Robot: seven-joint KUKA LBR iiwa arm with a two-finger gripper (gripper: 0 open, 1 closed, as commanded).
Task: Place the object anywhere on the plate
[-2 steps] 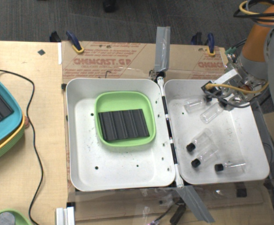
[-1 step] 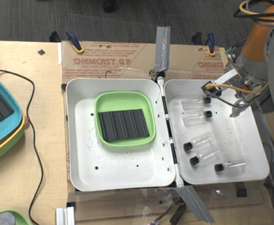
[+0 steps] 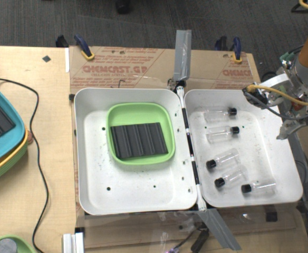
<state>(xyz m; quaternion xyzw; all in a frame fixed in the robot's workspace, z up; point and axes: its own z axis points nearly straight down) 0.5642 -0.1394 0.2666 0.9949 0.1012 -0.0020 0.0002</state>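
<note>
Five clear vials with black caps lie scattered in the right bin (image 3: 280, 191): one (image 3: 221, 114) at twelve o'clock, one (image 3: 223, 134) just below it, one (image 3: 221, 159) near the centre, one (image 3: 229, 177) and one (image 3: 258, 186) toward six. The arm (image 3: 296, 91) hangs at the bin's three o'clock edge, apart from every vial; its gripper I cannot make out. The green plate (image 3: 141, 115) sits in the left bin (image 3: 90, 183), at nine o'clock from the vials, bearing a dark ribbed block (image 3: 139, 140). The bins' adjoining rims lie between.

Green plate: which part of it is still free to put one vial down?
On the green plate, a dark ribbed block covers the middle. Free: the strip behind the block and the narrow rim around it. The vials crowd the right bin.
</note>
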